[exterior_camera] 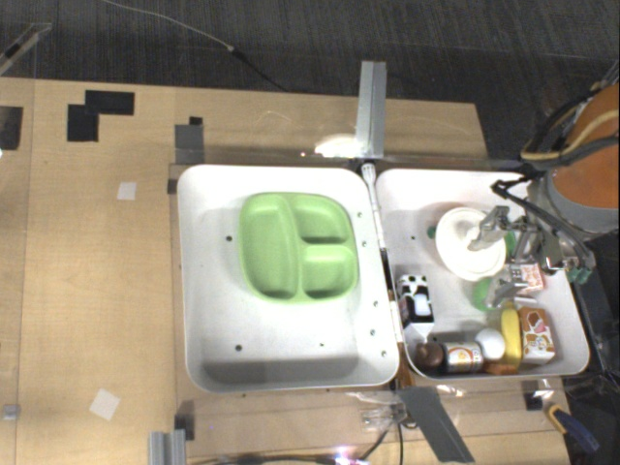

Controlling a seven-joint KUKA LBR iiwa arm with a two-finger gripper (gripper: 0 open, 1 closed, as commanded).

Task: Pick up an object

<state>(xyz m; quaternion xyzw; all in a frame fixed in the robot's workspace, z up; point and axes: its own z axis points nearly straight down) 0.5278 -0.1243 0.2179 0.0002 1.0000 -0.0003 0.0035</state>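
The right bin (412, 197) holds a white round cup (457, 240) near its middle. My gripper (496, 258) hangs over the cup's right side, its fingers spread apart, one at the cup's upper right edge and one below it. Nothing is visibly clamped between them. Along the bin's front edge lie a brown can (463, 358), a yellow piece (510, 332), a small white round thing (490, 343) and a red-and-white carton (538, 335). A black-and-white box (417, 298) sits by the left wall. A green bit (480, 296) peeks out under the gripper.
The left bin (208, 289) carries a green divided tray (295, 245). A metal post (372, 114) stands behind the seam between the bins. The arm's orange band (591, 168) and cables fill the right edge over the right bin.
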